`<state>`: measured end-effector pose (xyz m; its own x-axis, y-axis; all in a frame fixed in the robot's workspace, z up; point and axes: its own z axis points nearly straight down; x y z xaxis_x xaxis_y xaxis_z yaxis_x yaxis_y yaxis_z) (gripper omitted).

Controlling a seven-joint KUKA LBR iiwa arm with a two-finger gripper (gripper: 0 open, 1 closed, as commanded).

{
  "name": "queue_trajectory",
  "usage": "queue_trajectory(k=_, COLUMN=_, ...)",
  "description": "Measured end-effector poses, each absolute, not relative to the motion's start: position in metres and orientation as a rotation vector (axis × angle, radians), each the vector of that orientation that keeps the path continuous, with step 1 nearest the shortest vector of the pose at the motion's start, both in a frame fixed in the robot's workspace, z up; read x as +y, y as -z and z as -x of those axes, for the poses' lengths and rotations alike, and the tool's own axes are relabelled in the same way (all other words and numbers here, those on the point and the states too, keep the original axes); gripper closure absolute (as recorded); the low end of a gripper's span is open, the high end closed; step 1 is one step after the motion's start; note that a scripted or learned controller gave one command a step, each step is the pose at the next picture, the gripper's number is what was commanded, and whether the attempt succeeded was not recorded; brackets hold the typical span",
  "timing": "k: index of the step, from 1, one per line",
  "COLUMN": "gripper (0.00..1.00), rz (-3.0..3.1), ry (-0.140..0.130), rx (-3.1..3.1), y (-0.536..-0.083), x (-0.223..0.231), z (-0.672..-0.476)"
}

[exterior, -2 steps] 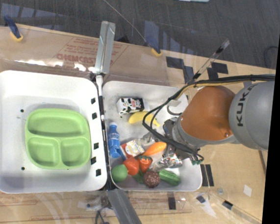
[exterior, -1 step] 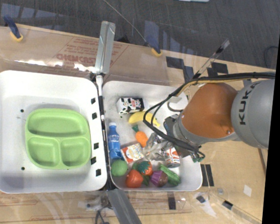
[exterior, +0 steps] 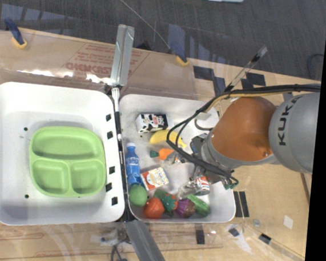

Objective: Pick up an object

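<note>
The right bin (exterior: 217,217) holds several small items: a black-and-white cow-print box (exterior: 152,122), a yellow banana (exterior: 167,138), an orange carrot piece (exterior: 163,153), a blue bottle (exterior: 132,165), a red-and-white carton (exterior: 156,178), a green ball (exterior: 138,195), a red tomato (exterior: 154,208), a purple piece (exterior: 186,207) and a green vegetable (exterior: 199,204). My gripper (exterior: 197,185) reaches down into this bin's right half, over a red-and-silver item (exterior: 202,186). The orange wrist band hides most of the gripper.
The left bin (exterior: 7,141) carries a green divided tray (exterior: 67,161). A grey metal bar (exterior: 122,54) stands at the divider between the bins. Black cables loop off the arm (exterior: 246,132) above the right bin's back.
</note>
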<state>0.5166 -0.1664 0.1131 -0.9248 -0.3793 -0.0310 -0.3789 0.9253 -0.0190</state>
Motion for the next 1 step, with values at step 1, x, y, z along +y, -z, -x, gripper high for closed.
queue_trajectory(k=1, gripper=0.0, rz=0.554, ry=0.006, rx=3.092, y=-0.092, x=-0.1087, z=-0.5455)
